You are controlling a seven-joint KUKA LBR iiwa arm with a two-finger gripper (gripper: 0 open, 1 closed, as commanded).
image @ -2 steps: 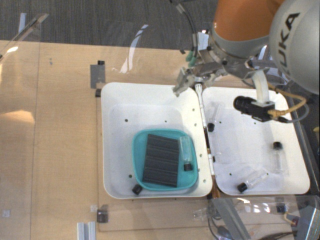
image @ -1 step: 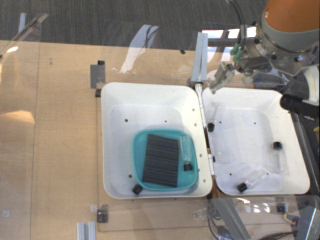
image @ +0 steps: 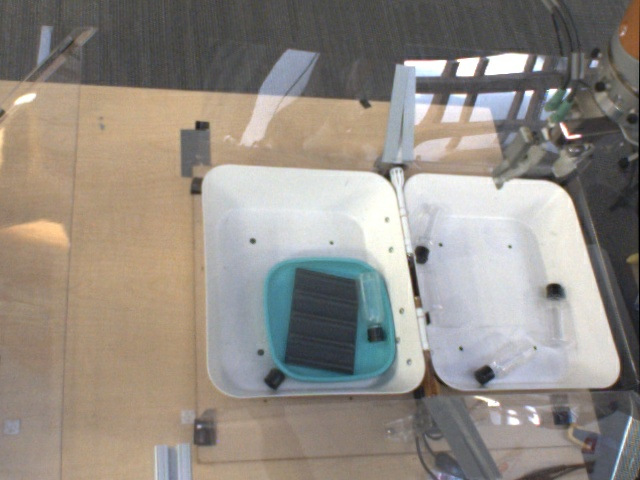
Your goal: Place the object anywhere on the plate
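Note:
A teal plate (image: 275, 290) lies in the front half of the left bin (image: 222, 218). On it rests a dark ribbed slab (image: 322, 320). A clear vial with a black cap (image: 373, 310) lies along the plate's right edge, next to the slab. A small black-capped item (image: 273, 377) sits just off the plate's front left corner. My gripper (image: 532, 156) hangs above the far rim of the right bin (image: 590, 268), well away from the plate, with nothing visible in it.
The right bin holds three clear vials with black caps: one by its left wall (image: 425, 233), one near the right wall (image: 555, 310) and one at the front (image: 505, 360). A metal frame (image: 470, 78) stands behind the bins.

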